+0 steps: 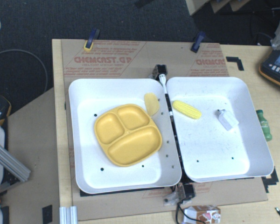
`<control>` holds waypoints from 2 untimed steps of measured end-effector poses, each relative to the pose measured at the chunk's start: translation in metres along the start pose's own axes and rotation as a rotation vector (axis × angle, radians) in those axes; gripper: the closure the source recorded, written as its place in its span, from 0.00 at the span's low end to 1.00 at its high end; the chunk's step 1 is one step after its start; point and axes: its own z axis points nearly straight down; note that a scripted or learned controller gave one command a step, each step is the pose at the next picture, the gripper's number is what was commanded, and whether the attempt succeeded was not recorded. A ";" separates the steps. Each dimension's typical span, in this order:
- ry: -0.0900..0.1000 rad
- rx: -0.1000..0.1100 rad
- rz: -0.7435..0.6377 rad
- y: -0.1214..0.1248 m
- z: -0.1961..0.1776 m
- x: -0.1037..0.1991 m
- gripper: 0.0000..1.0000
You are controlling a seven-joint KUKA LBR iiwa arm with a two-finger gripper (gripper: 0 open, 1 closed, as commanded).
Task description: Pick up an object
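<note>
A yellow divided plate (127,134) is lying in the left bin (79,125). A corn cob (186,109) and a small grey block (227,120) are sitting apart in the right bin (252,125).

Yellow divided plate (127,134) in left bin, corn cob (186,109), grey block (227,120) in right

Divided plate (127,134) in left bin (79,125); corn cob (186,109) in right bin (242,125).

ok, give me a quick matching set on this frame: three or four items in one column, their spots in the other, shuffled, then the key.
Items
1. yellow divided plastic plate
2. yellow toy corn cob
3. small grey block
4. green object

Places
A. right bin, near its left wall
B. on the bench, outside the right bin
C. left bin
D. right bin, toward its right side

Pairs: 1-C, 2-A, 3-D, 4-B
</note>
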 end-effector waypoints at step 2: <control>0.008 0.027 0.011 -0.154 0.084 -0.033 1.00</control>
